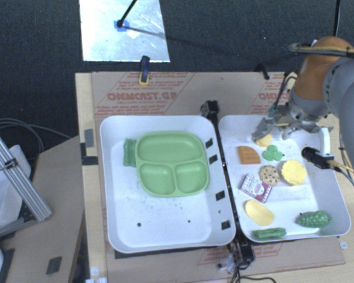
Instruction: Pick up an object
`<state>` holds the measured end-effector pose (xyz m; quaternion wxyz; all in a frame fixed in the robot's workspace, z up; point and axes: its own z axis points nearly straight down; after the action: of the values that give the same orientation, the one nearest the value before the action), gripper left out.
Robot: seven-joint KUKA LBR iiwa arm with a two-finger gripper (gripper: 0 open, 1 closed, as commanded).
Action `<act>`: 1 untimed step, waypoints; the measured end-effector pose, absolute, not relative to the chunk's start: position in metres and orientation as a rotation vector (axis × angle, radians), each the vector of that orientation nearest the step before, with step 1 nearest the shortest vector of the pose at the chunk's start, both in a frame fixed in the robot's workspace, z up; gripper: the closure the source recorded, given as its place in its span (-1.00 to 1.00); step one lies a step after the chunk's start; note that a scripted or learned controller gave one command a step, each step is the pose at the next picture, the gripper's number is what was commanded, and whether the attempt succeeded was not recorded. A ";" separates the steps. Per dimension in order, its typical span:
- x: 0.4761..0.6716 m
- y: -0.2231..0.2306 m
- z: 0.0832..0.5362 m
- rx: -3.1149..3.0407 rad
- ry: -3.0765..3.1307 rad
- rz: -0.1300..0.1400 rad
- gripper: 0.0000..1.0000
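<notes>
The table (163, 91) carries two white bins. The left bin (117, 187) holds a green divided plate (169, 163), with bare floor toward its near edge. The right bin (332, 198) is crowded: yellow round (294, 172), cookie (268, 175), orange slice (248, 155), green pieces along the near rim. The claw (269, 131) hangs low at the far-left corner, over a small yellow piece (263, 140); its grip is hard to judge, perhaps empty.
</notes>
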<state>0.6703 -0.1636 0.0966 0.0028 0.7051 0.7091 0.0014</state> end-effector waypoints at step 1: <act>0.637 -0.169 0.084 2.221 2.223 -0.002 -1.00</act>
<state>0.6368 -0.1687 0.0838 -0.0004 0.7069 0.7073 -0.0007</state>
